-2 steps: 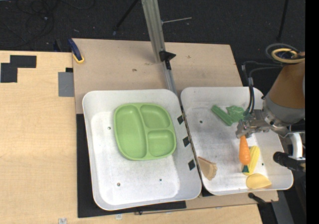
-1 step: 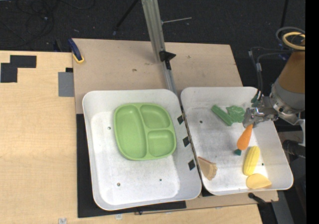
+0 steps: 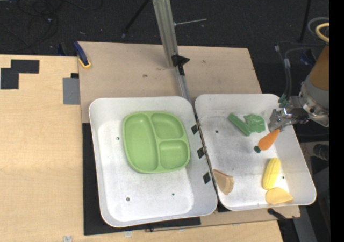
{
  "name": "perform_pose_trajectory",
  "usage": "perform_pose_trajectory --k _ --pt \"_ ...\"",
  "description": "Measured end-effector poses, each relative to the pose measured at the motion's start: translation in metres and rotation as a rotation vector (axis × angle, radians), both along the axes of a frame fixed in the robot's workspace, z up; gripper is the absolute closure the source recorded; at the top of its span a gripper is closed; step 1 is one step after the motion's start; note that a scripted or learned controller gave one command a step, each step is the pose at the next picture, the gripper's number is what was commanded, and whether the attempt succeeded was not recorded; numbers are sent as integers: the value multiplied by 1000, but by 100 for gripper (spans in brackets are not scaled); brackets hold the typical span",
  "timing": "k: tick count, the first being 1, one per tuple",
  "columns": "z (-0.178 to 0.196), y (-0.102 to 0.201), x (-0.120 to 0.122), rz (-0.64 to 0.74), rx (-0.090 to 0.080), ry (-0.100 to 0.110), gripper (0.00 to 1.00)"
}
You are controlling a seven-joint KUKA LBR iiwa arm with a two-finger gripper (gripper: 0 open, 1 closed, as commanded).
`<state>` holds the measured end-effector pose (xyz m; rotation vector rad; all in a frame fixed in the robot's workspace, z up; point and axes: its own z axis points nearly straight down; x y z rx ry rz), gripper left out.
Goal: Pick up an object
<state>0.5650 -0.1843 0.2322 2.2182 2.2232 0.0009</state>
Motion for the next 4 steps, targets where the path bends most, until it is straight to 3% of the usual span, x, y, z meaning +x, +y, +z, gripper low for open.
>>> perform_pose_trajectory --k 2,4 --pt "-20 102 -22 2 3 7 100" --pt "-18 200 -35 3 3 6 100"
